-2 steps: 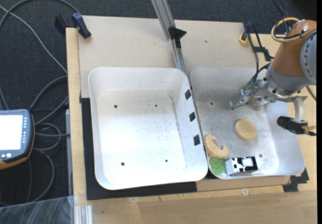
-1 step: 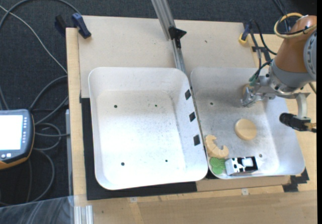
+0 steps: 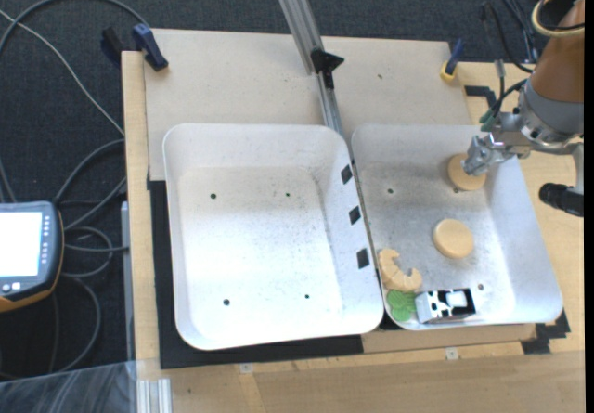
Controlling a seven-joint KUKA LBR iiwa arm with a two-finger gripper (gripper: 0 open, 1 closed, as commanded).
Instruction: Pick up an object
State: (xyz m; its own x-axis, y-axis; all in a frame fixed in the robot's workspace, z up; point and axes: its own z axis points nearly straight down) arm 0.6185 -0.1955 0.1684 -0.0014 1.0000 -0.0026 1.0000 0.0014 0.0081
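The right bin [image 3: 520, 244] holds a tan round disc [image 3: 454, 238] near its middle and a second tan round piece [image 3: 464, 175] at its far right side. My gripper [image 3: 481, 157] hangs directly over that second piece, at or just above it. A pale curved piece [image 3: 397, 268], a green object [image 3: 401, 304] and a small black-and-white box [image 3: 447, 303] lie along the bin's near edge.
The left bin [image 3: 186, 161] lies beside the right one, with a row of black clips [image 3: 355, 214] between them. A metal bar [image 3: 297, 7] slants up from the bins' far junction. Blue clamps [image 3: 148, 45] grip the bench's far corners.
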